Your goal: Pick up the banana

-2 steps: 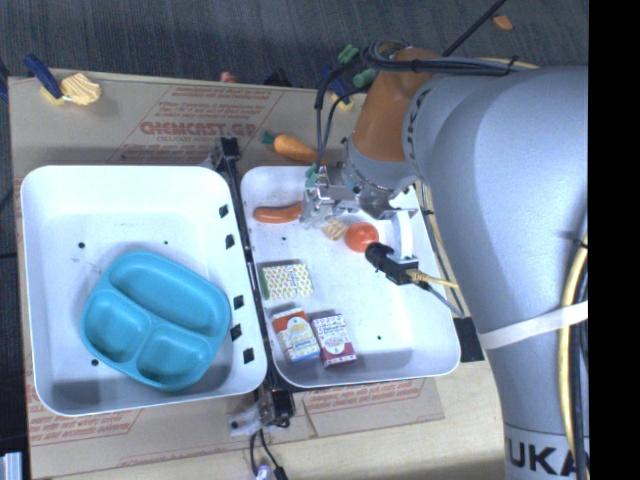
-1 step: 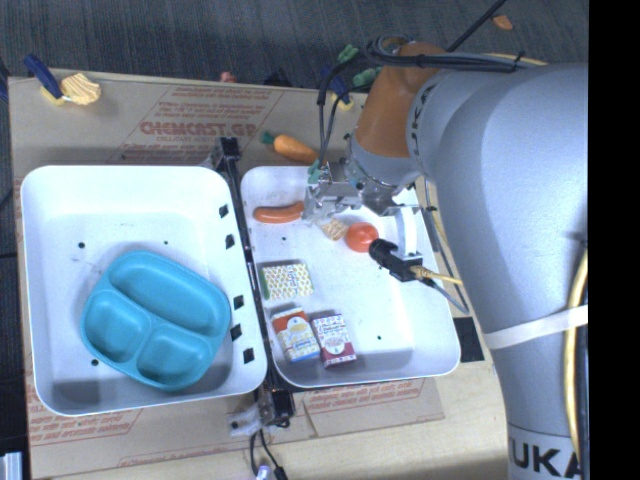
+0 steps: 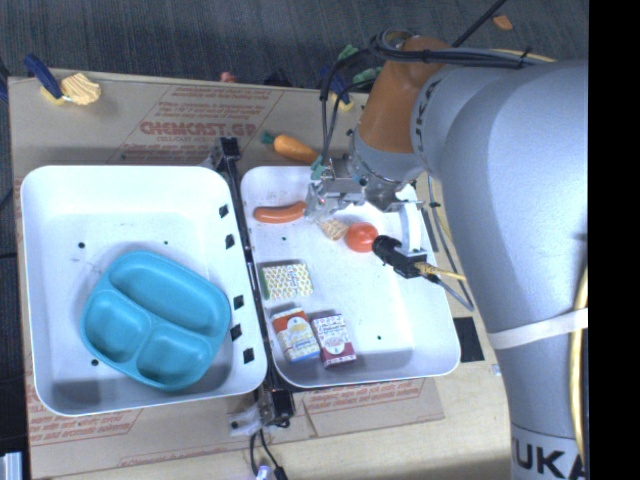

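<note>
Because my gripper (image 3: 325, 203) sits low in the right bin (image 3: 425, 353) beside the sausage (image 3: 279, 212), I cannot tell its fingers' state.

A divided plate (image 3: 155, 315) lay in the left bin (image 3: 60, 198). In the right bin (image 3: 425, 353), a sausage (image 3: 279, 212) lay at the back, a tomato (image 3: 361, 237) to its right, a waffle (image 3: 286, 280) nearer, and two cartons (image 3: 315, 337) at the front. A carrot (image 3: 294, 148) lay behind the bins.

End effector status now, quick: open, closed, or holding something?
End effector: cannot be told from the camera view. It sits low at the far end of the right bin, next to the hot dog.
</note>
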Motion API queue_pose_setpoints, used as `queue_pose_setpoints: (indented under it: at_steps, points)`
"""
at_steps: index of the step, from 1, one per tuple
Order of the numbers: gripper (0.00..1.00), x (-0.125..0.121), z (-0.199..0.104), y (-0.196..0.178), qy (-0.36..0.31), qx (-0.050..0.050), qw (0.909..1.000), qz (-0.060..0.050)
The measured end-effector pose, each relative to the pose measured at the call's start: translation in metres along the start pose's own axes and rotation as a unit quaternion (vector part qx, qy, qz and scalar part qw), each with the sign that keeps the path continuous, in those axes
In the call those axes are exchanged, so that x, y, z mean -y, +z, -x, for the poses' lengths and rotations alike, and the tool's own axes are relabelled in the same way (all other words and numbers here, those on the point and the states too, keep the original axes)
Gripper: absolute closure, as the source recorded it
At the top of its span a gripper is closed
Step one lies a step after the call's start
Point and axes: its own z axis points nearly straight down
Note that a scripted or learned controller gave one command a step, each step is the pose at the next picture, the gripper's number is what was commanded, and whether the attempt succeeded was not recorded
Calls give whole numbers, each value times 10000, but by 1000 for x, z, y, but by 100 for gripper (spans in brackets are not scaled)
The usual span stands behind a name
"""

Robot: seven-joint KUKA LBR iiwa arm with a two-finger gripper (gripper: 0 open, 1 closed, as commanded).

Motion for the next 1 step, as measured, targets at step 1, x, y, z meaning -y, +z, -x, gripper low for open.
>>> queue_pose_setpoints:
  at_steps: [1]
  points:
    - [100, 0, 0, -10, -27, 5, 10000, 0]
